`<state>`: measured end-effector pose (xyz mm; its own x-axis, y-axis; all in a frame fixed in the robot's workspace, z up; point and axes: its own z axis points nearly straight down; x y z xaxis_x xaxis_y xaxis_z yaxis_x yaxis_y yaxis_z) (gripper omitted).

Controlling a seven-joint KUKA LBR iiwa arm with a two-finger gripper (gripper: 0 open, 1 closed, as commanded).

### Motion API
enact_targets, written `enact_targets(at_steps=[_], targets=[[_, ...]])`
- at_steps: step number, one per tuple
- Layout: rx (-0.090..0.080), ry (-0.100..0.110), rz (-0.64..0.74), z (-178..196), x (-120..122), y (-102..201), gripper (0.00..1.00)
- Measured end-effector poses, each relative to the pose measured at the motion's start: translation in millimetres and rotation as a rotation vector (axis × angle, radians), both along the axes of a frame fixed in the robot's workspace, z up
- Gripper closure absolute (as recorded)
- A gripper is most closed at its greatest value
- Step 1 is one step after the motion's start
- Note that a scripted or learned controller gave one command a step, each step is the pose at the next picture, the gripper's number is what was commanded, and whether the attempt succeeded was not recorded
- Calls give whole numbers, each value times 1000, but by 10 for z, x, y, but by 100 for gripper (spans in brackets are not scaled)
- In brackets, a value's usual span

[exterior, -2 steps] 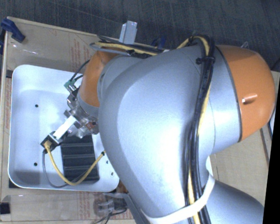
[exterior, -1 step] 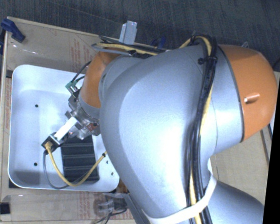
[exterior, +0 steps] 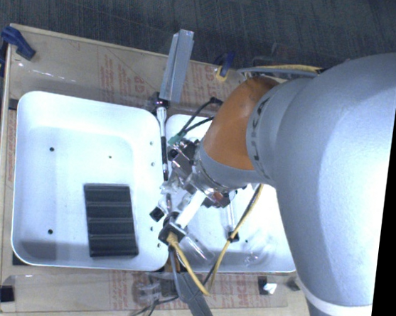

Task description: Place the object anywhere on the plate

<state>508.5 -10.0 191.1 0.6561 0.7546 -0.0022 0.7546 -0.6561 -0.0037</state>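
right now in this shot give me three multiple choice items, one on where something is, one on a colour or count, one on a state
1. Where does the dark ribbed plate lie?
A. in the left bin
B. in the right bin
C. on the bench outside the bins

2. How many white bins stand on the bench?
A. one
B. two
C. three

3. How does the dark ribbed plate rest?
A. propped upright against a wall
B. flat on the bin floor
C. lifted in the air

Answers:
1 A, it sits toward the near edge of the left bin.
2 B, the left bin and the right bin stand side by side.
3 B, its whole ribbed face shows from above, lying on the floor.
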Motion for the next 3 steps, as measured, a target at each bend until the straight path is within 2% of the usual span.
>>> enact_targets(at_steps=[1, 2, 3], targets=[[-1, 1, -215, -10, 721, 406, 100], [-4, -1, -407, -184, 743, 1291, 100], [-2, -4, -456, 414, 897, 1699, 100]])
